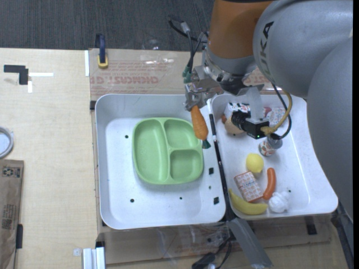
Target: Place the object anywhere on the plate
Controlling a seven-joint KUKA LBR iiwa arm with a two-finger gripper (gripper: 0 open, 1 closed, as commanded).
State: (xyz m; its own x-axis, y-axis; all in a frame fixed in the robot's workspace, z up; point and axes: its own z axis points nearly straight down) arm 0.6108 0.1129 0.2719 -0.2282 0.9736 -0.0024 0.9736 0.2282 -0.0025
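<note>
Banana (247,206), lemon (254,163), sausage (270,183), white garlic (279,203) in right bin (314,167), blue clamp (101,49)

Light wooden bench (45,128), carrying two shallow white bins side by side: left bin (112,206), right bin (314,189). Flat brown cardboard sheet (140,77) behind the bins. Black L-shaped marker (17,72) at far left. Clear tape roll (4,143) and brown paper item (11,206) at left edge.

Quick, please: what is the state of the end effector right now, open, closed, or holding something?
End effector: closed on the carrot, which hangs from it over the right edge of the green plate.
</note>
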